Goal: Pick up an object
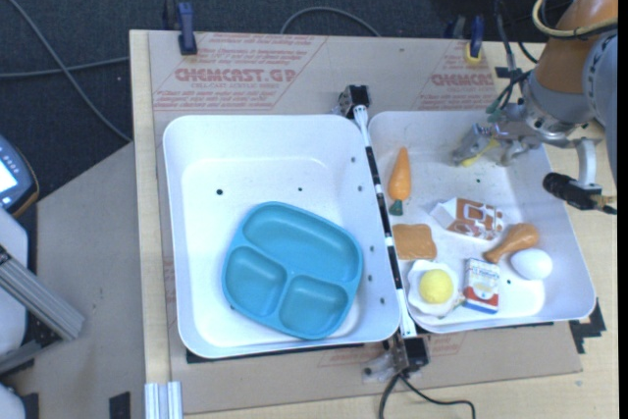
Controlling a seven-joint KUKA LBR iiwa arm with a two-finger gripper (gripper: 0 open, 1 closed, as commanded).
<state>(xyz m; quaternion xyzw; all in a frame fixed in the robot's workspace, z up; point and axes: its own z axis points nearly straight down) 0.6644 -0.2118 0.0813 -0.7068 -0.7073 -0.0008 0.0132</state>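
Note:
The right bin (pixel 564 304) holds several toy foods. An orange carrot (pixel 399 177) lies against its left wall, with a slice of toast (pixel 413 240) below it. A fried egg (pixel 435 288) sits at the front, and a small red, white and blue carton (pixel 482 287) lies beside it. Further right are a white egg (pixel 532 264), a brown drumstick (pixel 512 240) and a red-and-white packet (pixel 476 219). My gripper (pixel 478 150) hangs low over the bin's far part, above and right of the carrot, apart from every item. Nothing shows in its grasp.
The left bin (pixel 196 152) holds a blue divided plate (pixel 291 268) towards its front. A black clip (pixel 355 99) joins the bins at the back. The grey arm with its orange band (pixel 579 25) comes in from the upper right. Cables run behind the bench.

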